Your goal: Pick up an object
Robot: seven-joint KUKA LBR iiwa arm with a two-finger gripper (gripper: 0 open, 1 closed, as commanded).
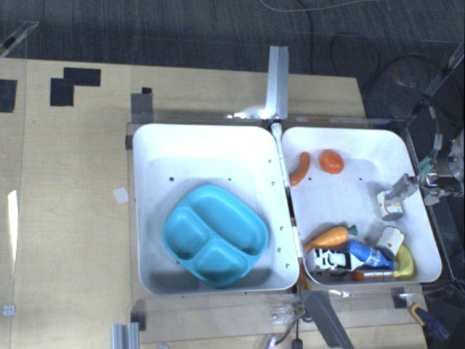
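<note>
right bin: orange sausage-shaped toy by left wall, tilted | round orange ball just beside it | toy carrot, blue bottle, yellow banana, black-and-white item clustered along the front wall

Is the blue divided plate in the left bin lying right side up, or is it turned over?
Right side up. The blue divided plate shows its three hollow compartments facing the camera, and it lies flat on the left bin's floor.

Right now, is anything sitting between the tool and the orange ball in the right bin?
Nothing visible does. The tool hangs at the right bin's right side, and bare white floor separates it from the orange ball.
</note>
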